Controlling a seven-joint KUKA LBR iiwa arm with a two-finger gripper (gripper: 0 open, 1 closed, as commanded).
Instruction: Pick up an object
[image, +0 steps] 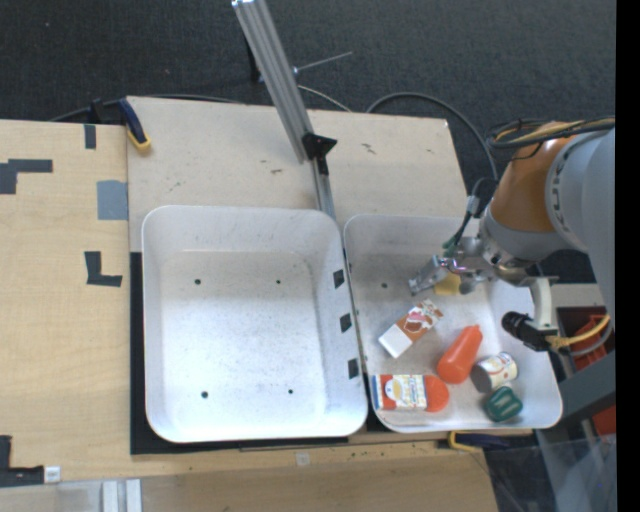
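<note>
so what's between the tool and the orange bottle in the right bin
In the camera view, a small orange-and-white carton lies roughly between the tool and the orange bottle, slightly to the left; the rest is bare bin floor.

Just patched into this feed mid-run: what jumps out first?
The grey arm with its orange band reaches in from the right, its gripper low over the right white bin. Below it sit a bright orange-red bottle and a small red-and-white carton.

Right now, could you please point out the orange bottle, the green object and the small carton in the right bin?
orange bottle (459, 355): camera view, mid body.
green object (503, 404): camera view, top face.
small carton (410, 329): camera view, printed side.
</note>
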